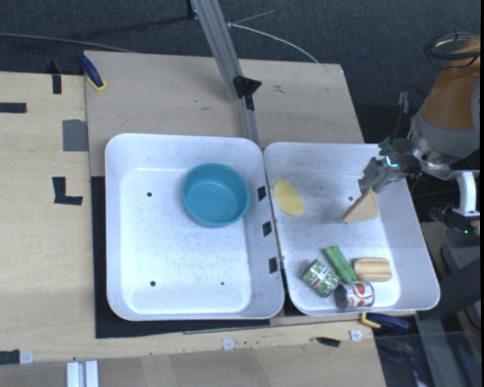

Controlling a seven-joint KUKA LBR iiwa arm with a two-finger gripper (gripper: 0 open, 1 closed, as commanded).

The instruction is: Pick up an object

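Observation:
My gripper hangs over the right bin's far right part, just above a tan wedge-shaped block; whether it touches the block cannot be told. A flat yellow piece lies near that bin's left wall. At the bin's near end, close together, are a green stick, a green patterned packet, a hot-dog bun and a red-and-white can. A blue bowl sits upright in the left bin.
A slanted metal pole crosses from the top down to the gap between the bins. The arm's orange band is at the right edge. A blue-and-yellow clamp grips the board's far left corner.

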